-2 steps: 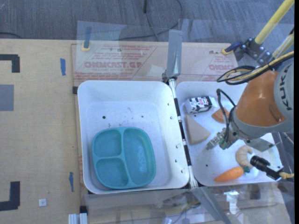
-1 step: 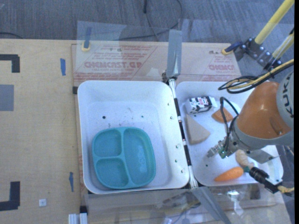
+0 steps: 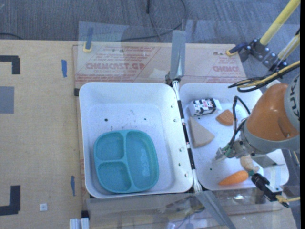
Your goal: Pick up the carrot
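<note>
The bench (image 3: 38, 142) is light wood with bits of black and blue tape. Two white bins sit on it side by side, the left bin (image 3: 128, 97) and the right bin (image 3: 209, 175). A clear sheet (image 3: 119, 63) with red letters lies behind them

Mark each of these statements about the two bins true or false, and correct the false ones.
1. The teal divided tray lies in the left bin. True.
2. The carrot lies on the teal tray. False: it lies in the right bin, near its front edge.
3. A black-and-white carton sits near the right bin's back. True.
4. The beige wedge is in the left bin. False: it is in the right bin, beside the divider.
</note>
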Controlling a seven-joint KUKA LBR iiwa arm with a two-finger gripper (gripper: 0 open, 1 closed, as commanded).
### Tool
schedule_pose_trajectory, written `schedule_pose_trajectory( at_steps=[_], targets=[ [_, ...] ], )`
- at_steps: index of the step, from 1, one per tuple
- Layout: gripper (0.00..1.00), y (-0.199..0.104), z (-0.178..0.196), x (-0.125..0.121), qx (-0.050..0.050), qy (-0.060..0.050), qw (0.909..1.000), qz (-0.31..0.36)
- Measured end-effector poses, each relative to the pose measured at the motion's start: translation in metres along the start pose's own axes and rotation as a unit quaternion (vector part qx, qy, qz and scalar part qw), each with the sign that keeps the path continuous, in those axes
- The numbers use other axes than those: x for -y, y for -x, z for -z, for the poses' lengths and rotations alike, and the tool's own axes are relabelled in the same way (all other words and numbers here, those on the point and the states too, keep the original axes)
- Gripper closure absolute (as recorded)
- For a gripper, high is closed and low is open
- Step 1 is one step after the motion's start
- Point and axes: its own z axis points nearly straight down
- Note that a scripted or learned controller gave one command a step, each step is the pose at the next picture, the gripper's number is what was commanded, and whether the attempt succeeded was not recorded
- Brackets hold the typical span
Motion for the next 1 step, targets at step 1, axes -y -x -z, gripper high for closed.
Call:
schedule_pose_trajectory(
  at_steps=[1],
  targets=[
    [1.0,-0.0127,0.0003,-0.0039,0.003,-0.001,0.9837,0.18]
  ],
)
